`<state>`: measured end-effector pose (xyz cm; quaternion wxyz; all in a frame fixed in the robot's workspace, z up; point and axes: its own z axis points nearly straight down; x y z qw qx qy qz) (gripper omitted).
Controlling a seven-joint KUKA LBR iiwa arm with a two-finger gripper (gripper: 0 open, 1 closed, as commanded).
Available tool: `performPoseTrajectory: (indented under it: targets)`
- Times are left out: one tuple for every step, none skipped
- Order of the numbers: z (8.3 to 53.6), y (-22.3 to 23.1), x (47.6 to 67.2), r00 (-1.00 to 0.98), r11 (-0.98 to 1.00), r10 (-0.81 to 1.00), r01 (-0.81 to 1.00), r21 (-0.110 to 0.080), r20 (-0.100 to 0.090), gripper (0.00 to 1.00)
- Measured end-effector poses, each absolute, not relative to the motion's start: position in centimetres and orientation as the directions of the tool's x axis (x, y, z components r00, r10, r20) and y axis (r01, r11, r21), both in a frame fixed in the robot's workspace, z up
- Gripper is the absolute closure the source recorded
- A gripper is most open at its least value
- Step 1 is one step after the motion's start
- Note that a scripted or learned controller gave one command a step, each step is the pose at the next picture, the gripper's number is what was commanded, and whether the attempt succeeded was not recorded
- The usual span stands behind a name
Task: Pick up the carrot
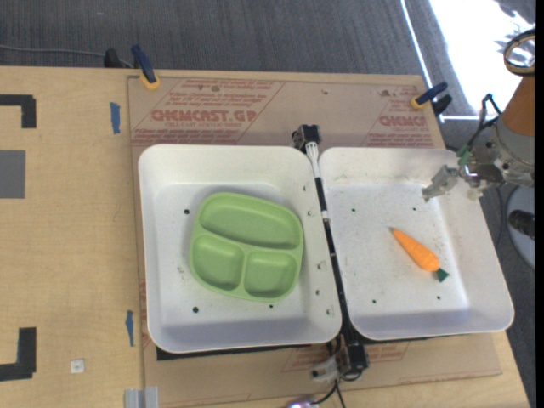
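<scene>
An orange carrot with a small green top lies on the floor of the right white bin. It lies slanted, with the green end toward the front right. My gripper hangs over the far right part of that bin, behind and to the right of the carrot and apart from it. Nothing shows in its grasp.
The left white bin holds a green three-part plate. Both bins rest on a brown board held by yellow and blue clamps at the back. A black clip sits at the back where the bins meet.
</scene>
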<state>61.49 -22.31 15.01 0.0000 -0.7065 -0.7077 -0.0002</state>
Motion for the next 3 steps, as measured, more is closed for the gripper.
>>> performPoseTrajectory:
  targets:
    - [14.2, -22.0, 60.6, -0.005, 0.005, 1.000, 1.000, 0.017, -0.005, 0.00]
    - [14.0, -21.9, 60.1, -0.004, 0.005, 1.000, 1.000, 0.024, -0.008, 0.00]
    - [12.7, -21.3, 58.8, -0.003, 0.003, 1.000, 1.000, 0.002, 0.003, 0.00]
